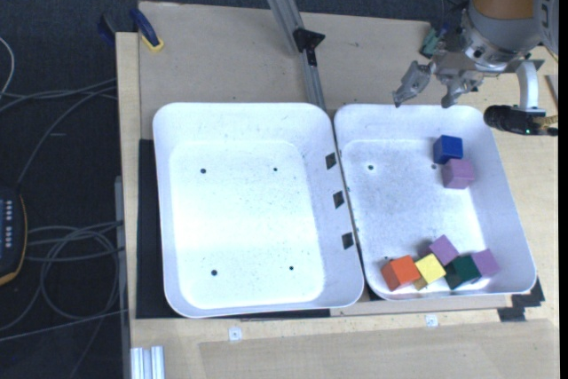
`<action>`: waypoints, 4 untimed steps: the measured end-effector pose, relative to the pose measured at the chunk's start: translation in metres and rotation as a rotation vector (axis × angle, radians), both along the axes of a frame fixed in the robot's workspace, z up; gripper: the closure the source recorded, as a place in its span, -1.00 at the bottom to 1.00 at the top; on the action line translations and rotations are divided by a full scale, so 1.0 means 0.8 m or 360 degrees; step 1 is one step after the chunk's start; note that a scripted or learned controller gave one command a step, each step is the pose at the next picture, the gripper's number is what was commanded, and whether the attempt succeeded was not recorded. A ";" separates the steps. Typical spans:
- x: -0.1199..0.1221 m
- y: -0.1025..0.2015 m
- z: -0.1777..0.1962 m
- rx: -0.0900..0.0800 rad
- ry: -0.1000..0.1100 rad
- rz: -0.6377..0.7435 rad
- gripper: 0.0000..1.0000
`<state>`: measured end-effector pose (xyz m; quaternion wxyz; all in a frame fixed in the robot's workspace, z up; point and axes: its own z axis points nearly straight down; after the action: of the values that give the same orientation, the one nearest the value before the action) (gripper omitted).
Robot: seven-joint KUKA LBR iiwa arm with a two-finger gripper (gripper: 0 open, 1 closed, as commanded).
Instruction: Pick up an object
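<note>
My gripper (429,93) hangs above the far rim of the right bin (497,191), its two fingers spread open with nothing between them. Inside that bin a blue cube (448,147) sits against a light purple cube (458,174), both below and slightly right of the gripper. Along the near edge lies a cluster: an orange cube (400,271), a yellow cube (429,268), a purple cube (443,248), a dark green cube (461,271) and another purple cube (485,262).
The left bin (177,191) lies beside the right one, with black clips (337,199) along the shared wall. A slanted metal bar (284,4) crosses the bench behind the bins. Cables lie on the floor at left.
</note>
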<state>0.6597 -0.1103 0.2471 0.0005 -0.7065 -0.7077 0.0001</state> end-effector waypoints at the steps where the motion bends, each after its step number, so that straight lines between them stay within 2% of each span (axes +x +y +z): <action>1: 0.000 0.000 0.000 -0.0001 0.0000 0.0000 -1.00; 2: -0.003 -0.010 -0.058 -0.0001 0.0008 -0.0004 -1.00; 4: 0.001 -0.003 -0.180 0.0001 0.0009 -0.0001 -1.00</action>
<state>0.6602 -0.1126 0.1031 0.0026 -0.7066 -0.7076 0.0019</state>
